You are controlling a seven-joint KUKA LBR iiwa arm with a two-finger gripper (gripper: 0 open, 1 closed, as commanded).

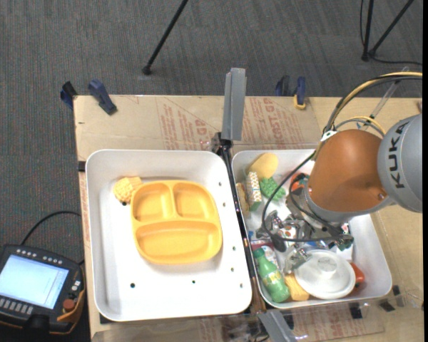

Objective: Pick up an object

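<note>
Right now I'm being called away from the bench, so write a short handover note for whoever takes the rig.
Gripper: low over the right bin, in among the clutter; whether it grips anything cannot be seen under the orange wrist.
Right bin: yellow lemon-like toy at the back, green bottle along the front-left wall, white round dish at the front, plus small mixed pieces.
Left bin: yellow divided tray with a small yellow toy at its back-left corner.
Done: arm is down at the pile.
Left: confirm a grasp and lift an object.
</note>
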